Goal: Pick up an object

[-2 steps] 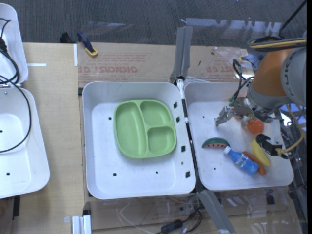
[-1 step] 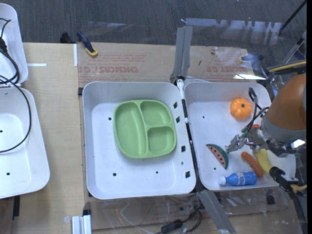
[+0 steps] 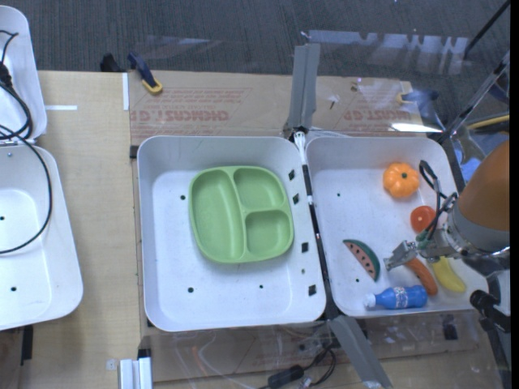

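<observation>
Two white bins sit side by side on the worktop (image 3: 89, 96). Left bin (image 3: 162, 241) holds a green tray (image 3: 241, 214) w/ three compartments, lying flat near its centre. Right bin (image 3: 349, 185) holds the loose items: an orange pumpkin (image 3: 401, 180) toward the far right, a red tomato (image 3: 422, 217) just below it, a watermelon slice (image 3: 363, 258) near the bin's middle, a blue bottle (image 3: 397, 298) lying on its side by the near wall, cap pointing left, plus a carrot (image 3: 423, 275) and a yellow banana (image 3: 448, 275) side by side at the right. Arm reaches in from the right, orange band at the frame edge, and the pincer (image 3: 403, 255) is low in the right bin, its tip right at the carrot's upper-left end, btwn the slice and the tomato. Can't tell if the pincer is open or closed, and nothing is seen gripped in it; all items look to be lying on the bin floor. Black cables run from the wrist up past the tomato. Behind the bins, a small blue-and-yellow clamp (image 3: 144, 74) lies on the worktop, well apart.
</observation>
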